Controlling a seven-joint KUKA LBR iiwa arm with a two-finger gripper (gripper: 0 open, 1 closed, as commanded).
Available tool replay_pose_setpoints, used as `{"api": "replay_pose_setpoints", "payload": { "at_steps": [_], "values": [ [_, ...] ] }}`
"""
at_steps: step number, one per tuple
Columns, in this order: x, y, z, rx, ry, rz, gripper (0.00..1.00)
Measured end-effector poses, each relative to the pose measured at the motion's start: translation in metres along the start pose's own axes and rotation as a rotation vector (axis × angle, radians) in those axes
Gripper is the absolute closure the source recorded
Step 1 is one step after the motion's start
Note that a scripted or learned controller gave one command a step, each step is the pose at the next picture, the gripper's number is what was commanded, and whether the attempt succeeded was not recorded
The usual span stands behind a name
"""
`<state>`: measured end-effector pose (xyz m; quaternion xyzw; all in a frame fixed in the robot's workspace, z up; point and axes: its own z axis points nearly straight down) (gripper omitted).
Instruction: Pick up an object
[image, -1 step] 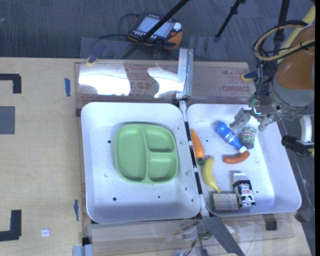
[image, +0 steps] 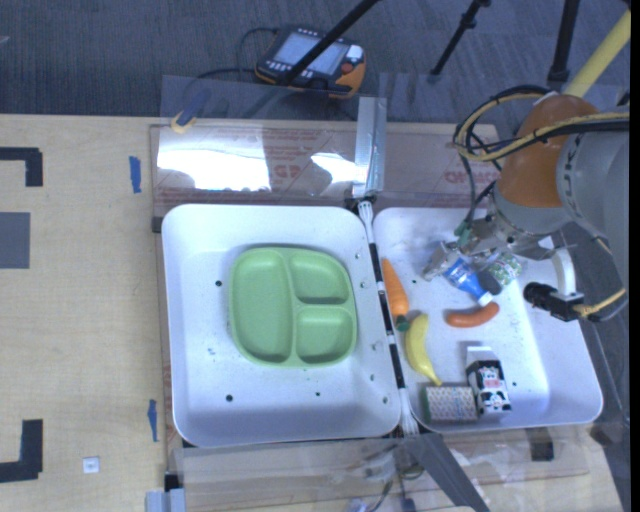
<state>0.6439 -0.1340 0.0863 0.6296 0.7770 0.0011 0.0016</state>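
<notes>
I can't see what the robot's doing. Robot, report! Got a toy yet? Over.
End effector low in right bin, over blue-and-white packet. No catch confirmed. Sausage, carrot, banana close by. Green plate in left bin.

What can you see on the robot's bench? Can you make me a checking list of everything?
Surface: two white bins side by side, left bin and right bin, on a wooden bench.
Job's things: in the right bin, a carrot, banana, sausage, blue tube, grater and small black and white box.
Clutter: a green divided plate in the left bin.
End effector: end effector low over the back of the right bin, above the blue tube; grip hard to tell.
Cables: yellow and black cables looping by the arm.
Surroundings: a handheld controller behind the bins; blue tape marks on the bench.
</notes>
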Motion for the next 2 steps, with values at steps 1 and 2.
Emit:
{"api": "replay_pose_setpoints", "payload": {
  "at_steps": [1,2],
  "values": [
    [0.0,0.002,-0.012,-0.006,-0.001,0.0,1.0],
    [0.045,0.006,-0.099,0.001,0.0,-0.057,1.0]
  ]
}}
